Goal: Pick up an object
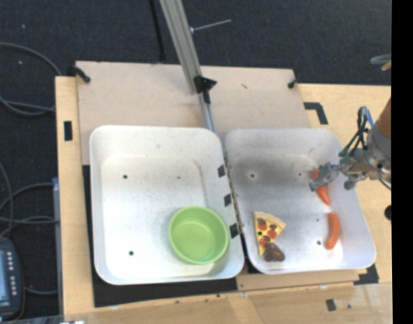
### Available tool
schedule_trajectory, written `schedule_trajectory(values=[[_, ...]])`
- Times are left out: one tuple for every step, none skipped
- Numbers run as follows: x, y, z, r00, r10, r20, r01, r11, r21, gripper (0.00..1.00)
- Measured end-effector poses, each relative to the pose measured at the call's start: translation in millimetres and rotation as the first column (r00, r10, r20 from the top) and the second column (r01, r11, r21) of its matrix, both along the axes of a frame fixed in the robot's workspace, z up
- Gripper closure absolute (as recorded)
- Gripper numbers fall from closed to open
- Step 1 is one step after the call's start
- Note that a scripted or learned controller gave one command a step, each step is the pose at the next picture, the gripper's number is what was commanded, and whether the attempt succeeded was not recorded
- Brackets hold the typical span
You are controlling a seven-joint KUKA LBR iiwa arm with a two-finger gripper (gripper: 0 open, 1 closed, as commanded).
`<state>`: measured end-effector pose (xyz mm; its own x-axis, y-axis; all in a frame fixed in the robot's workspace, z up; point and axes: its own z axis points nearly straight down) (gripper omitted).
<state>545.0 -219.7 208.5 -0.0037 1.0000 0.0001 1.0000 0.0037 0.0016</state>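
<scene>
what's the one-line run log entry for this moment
gripper: right bin, at orange piece, grasp unclear | sausage, pizza slice: same bin | green bowl: left bin

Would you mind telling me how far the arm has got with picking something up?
Nothing looks lifted yet: the green bowl sits in the left bin, and the pizza slice and a sausage lie in the right bin. In hand: the gripper is low over the right bin, right at a small orange piece. Whether it grips it is unclear. The lift remains.
</scene>
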Motion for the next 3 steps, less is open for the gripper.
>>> schedule_trajectory(values=[[0.0, 0.0, 0.0, 1.000, 0.000, 0.000, 0.000, 1.000, 0.000, 0.00], [-2.3, 7.2, -59.3, 1.000, -0.003, -0.006, 0.003, 1.000, -0.001, 0.00], [-1.9, 5.4, -108.5, 1.000, -0.004, 0.000, 0.004, 1.000, -0.004, 0.00]])
